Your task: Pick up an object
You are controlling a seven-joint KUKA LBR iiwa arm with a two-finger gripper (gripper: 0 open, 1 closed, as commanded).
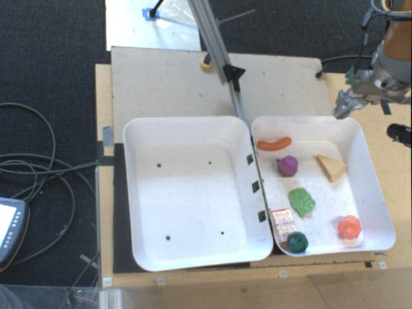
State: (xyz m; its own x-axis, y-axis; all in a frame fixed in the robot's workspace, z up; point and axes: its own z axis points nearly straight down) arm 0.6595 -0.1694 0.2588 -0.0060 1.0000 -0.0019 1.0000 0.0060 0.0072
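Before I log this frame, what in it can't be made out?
- Gripper: small and blurred at the right bin's far corner; its finger state is unreadable.
- Arm: cut off by the top and right edges.
- Dark green object: at the bin's near rim, too small to identify.
- Small printed packet: print too small to read.
- Handheld screen: cut off by the left edge.
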